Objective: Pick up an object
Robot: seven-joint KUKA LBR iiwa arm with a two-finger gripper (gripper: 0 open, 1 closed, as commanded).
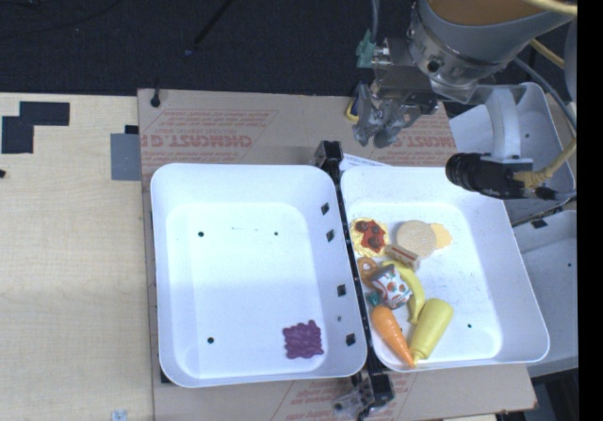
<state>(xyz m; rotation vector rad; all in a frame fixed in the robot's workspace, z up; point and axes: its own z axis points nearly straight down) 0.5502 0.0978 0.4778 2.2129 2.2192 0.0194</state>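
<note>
- Tool (381, 132): raised above the desk (57, 250), beyond the far rim of the right bin (523, 315); whether it is released or clenched cannot be told.
- Right bin: carrot (390, 334), yellow bottle (431, 326), banana (412, 291), sandwich (412, 240), clustered at its left wall.
- Left bin (188, 268), adjoining the right bin: purple grapes (303, 339) in its near corner.

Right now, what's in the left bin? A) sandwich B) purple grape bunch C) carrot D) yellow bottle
B: the purple grape bunch lies alone near the front right corner of the left bin; the carrot sits with the other toy food in the right bin.
</note>
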